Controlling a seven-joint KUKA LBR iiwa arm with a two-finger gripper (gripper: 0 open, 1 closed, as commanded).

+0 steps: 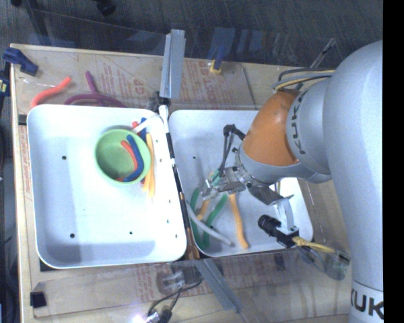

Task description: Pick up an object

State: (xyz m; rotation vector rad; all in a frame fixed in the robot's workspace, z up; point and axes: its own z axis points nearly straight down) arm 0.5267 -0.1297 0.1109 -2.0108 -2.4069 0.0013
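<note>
Looking down over the bench [256,86], a scuffed board with red print on it, I see the arm [337,113] reaching in from the right, smooth grey casing with a glossy orange band above the wrist. Its gripper [217,182], a cluster of bare metal parts, hangs low over the middle of the right bin [188,123]. At this angle I cannot tell whether it is spread, pressed together or pinching anything. Just beneath and on its near side lies a tangle of hand tools. I can make out a green-handled tool [217,212] with slim curved grips and an orange-handled tool [238,222] with thin straight grips. They overlap toward the bin's near left corner. Whether the gripper touches them I cannot say. The left bin [87,237], a shallow tray of smooth white plastic with rounded corners, holds a round green bowl [111,157] at its far right. A curved red piece [130,150] sits inside the bowl, and orange sticks [149,167] lean at its right rim. Beyond the left bin, on the bare bench, lie a purple hose [94,99] in a loop and an orange-red strip [50,91]. A flat grey metal bar [173,62] runs away from the gap between the bins.
</note>
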